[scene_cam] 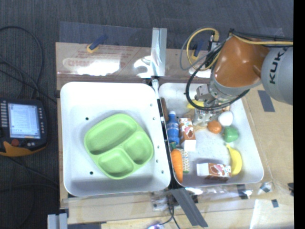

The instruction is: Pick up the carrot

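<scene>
Brown bench (86, 56) on dark carpet (95, 8); slim orange carrot (177, 162) lies in the right white bin (252, 151); grey-orange arm's gripper (209, 112) hangs there, grip unclear

The grey arm (281, 75) bears black letters "KU" (cut by the frame edge).

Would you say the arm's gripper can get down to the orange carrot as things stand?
Probably yes: the orange carrot lies uncovered on top, though tight against the right white bin's left wall, with a blue bottle just behind. The gripper hovers farther back.
</scene>
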{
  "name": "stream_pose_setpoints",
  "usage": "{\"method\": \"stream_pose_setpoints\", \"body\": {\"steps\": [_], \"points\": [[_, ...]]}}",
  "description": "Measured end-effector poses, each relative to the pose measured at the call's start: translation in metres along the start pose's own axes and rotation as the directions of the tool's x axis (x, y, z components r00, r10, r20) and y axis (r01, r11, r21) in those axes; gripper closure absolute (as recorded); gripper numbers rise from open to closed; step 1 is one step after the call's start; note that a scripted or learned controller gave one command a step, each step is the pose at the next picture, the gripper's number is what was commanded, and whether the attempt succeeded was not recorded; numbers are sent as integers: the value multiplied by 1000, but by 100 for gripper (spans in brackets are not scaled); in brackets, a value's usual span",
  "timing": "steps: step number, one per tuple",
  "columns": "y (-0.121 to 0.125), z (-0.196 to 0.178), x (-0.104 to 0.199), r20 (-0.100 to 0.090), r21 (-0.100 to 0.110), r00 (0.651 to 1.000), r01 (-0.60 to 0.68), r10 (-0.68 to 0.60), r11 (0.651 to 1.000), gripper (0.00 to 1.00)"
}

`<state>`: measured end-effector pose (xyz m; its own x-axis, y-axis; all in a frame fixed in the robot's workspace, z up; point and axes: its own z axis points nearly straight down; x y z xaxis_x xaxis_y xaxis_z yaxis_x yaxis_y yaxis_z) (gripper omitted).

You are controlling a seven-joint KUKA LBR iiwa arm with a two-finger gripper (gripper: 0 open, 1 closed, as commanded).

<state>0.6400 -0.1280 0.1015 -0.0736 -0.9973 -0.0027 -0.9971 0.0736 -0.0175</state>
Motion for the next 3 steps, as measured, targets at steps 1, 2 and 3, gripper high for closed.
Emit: {"method": "stream_pose_setpoints", "body": {"steps": [1, 2, 3], "points": [[-36, 3, 3, 0, 4, 997, -71, 71, 997, 100], [-25, -89, -97, 4, -3, 999, 53, -53, 999, 100], [-17, -123, -167, 5, -12, 994, 112, -112, 994, 100]]}}
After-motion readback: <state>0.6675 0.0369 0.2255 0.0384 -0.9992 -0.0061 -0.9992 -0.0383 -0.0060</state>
